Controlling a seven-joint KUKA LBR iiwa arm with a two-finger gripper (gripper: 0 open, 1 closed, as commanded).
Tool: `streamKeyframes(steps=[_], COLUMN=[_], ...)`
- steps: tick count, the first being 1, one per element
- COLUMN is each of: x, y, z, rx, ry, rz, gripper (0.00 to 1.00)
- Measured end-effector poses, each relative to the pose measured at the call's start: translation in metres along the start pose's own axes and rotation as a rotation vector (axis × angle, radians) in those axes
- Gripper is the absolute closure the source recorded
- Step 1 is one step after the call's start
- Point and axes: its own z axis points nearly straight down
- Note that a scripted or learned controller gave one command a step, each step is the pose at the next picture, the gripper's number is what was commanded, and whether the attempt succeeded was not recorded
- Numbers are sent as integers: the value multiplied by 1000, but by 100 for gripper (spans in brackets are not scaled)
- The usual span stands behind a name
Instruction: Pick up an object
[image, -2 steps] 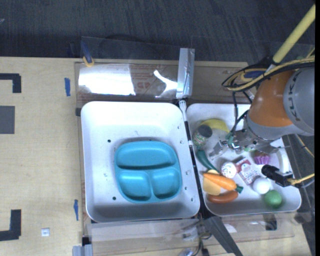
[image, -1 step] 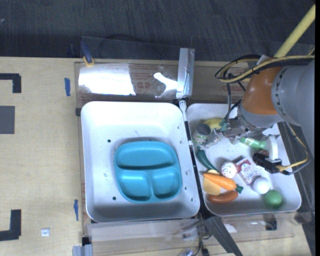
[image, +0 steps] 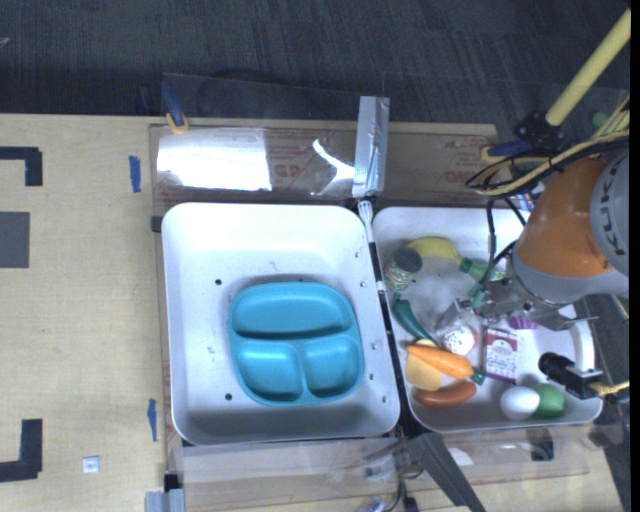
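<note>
Two shallow white bins are set side by side on a wooden bench (image: 80, 350). A blue divided tray (image: 296, 340) is seen in the left bin (image: 190, 300). Small objects, among them a carrot (image: 440, 360) and a white egg (image: 519, 402), are piled in the right bin (image: 500, 420), where the gripper (image: 487, 298) is lowered; its grip cannot be told.

You have two bins side by side: the left bin (image: 190, 300) holds a divided tray (image: 296, 340) at its middle, the right bin (image: 440, 418) a heap of small things.
</note>
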Motion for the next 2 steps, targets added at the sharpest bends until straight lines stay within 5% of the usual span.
streamKeyframes(steps=[1, 2], x=[22, 22], y=[-5, -3], z=[17, 5], rx=[-7, -13], ry=[-2, -3], rz=[54, 55], gripper=[0, 100])
